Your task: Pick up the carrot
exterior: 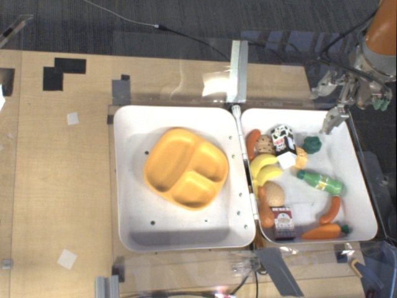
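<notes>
A toy carrot (322, 231) lies at the near edge of the right bin (366, 185), its long axis running left to right, green top pointing right. The claw (333, 118) hangs over the bin's far right corner, holding nothing; how wide it stands cannot be told. The carrot lies well apart from it, toward the viewer.
</notes>
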Controlling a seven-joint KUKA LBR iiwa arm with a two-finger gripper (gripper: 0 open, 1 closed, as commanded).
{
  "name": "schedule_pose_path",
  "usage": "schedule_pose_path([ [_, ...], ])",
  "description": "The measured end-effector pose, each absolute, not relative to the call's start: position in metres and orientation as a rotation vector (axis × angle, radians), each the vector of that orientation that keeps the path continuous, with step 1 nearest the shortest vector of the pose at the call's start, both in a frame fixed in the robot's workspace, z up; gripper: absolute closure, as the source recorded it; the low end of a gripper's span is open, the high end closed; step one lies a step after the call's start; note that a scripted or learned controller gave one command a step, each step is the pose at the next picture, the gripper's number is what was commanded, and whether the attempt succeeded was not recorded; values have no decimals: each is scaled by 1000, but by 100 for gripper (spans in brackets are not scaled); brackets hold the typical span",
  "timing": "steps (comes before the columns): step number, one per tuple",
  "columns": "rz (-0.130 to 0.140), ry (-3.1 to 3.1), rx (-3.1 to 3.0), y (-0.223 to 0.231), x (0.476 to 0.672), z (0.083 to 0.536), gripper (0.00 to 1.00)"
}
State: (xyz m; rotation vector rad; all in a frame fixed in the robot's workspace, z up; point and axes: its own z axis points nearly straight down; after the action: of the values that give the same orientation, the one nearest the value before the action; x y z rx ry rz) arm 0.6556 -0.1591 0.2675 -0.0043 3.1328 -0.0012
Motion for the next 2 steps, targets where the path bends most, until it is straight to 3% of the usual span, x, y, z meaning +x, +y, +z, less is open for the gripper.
schedule_pose_path([
  [1, 4, 3144, -61, -162, 668, 134, 0],
  [2, -5, 3111, -352, -165, 602, 89, 0],
])
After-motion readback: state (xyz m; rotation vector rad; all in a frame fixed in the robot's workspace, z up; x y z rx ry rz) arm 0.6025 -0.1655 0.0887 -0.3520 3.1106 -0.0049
